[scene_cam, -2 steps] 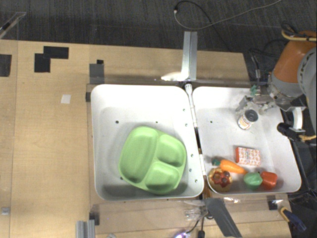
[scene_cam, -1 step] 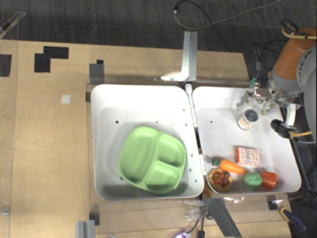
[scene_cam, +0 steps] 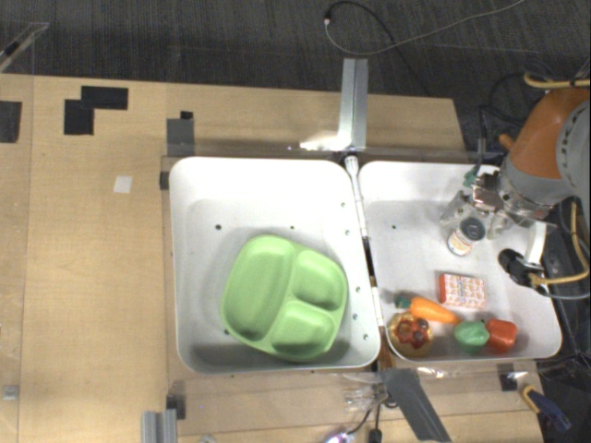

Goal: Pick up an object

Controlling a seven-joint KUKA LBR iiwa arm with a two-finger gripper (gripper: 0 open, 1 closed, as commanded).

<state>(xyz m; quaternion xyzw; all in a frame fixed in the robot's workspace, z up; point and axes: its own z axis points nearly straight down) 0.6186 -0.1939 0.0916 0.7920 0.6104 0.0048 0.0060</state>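
My gripper (scene_cam: 471, 221) hangs over the upper right part of the right bin (scene_cam: 406, 201), below the orange band of the arm (scene_cam: 545, 137). Lower in that bin lie a red and white box (scene_cam: 460, 290), an orange carrot (scene_cam: 432, 310), a round tan piece with dark red fruit (scene_cam: 411, 332), a green piece (scene_cam: 472, 334) and a red piece (scene_cam: 501, 333). The box is the nearest of them and sits a little below the gripper. A small round pale shape (scene_cam: 459, 242) shows just under the gripper; I cannot make out what it is.
The left bin (scene_cam: 199, 201) holds a green divided plate (scene_cam: 284, 295) towards its front. A raised divider (scene_cam: 360, 238) runs between the two bins. Cables (scene_cam: 540, 275) hang by the right bin's right rim. Tan bench surface (scene_cam: 83, 275) stretches to the left.
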